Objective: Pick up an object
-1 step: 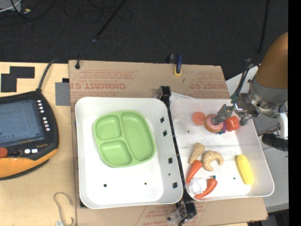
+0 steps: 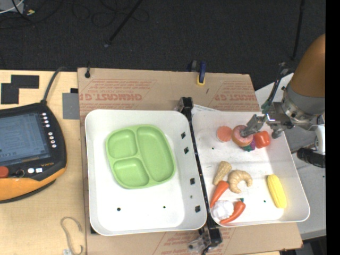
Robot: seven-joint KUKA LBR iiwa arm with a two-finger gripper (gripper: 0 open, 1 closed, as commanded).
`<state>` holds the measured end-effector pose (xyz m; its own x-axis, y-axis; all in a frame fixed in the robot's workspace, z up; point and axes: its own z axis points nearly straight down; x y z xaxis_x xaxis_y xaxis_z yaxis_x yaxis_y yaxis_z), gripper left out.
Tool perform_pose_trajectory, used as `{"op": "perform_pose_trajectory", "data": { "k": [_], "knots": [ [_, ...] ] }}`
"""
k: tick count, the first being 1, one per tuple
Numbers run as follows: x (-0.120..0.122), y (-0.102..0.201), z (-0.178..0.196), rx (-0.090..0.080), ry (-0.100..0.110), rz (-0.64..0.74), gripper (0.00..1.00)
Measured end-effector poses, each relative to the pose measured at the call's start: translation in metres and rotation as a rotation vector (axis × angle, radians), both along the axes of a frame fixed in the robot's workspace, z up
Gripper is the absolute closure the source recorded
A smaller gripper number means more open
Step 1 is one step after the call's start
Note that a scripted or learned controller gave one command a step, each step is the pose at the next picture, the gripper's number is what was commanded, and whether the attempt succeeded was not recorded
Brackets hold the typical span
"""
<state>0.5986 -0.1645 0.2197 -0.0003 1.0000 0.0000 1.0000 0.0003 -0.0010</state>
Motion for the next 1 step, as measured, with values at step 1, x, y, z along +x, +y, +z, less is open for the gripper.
{"op": "perform_pose_trajectory", "data": {
  "k": [1],
  "knots": [
    [0.0015, 0.0004, -0.0437, 0.001, 0.005, 0.002, 0.00]
  ]
}}
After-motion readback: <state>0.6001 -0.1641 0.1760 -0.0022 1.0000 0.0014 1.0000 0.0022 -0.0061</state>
